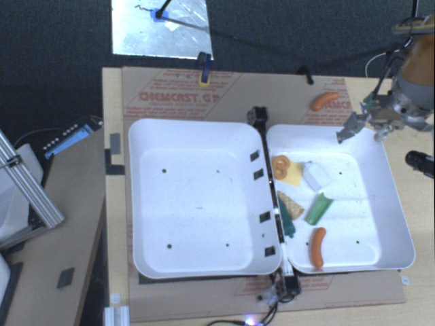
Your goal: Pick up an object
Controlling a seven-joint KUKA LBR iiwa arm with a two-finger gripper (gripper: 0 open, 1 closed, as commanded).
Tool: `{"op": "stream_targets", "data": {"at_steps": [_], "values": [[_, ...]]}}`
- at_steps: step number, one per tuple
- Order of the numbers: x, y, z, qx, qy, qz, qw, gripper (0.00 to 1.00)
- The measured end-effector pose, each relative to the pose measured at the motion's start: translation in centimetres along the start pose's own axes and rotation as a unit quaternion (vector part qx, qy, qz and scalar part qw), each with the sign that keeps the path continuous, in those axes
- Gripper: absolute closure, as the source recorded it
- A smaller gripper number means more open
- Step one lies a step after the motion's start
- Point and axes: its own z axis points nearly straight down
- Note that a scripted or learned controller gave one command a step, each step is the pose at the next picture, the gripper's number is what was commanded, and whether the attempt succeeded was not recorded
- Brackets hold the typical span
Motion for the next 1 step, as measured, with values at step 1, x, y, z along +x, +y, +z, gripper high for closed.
{"op": "stream_targets", "data": {"at_steps": [1], "values": [[4.34,1.17,15.76,0.005,0.003,-0.002,1.0000,0.00]]}}
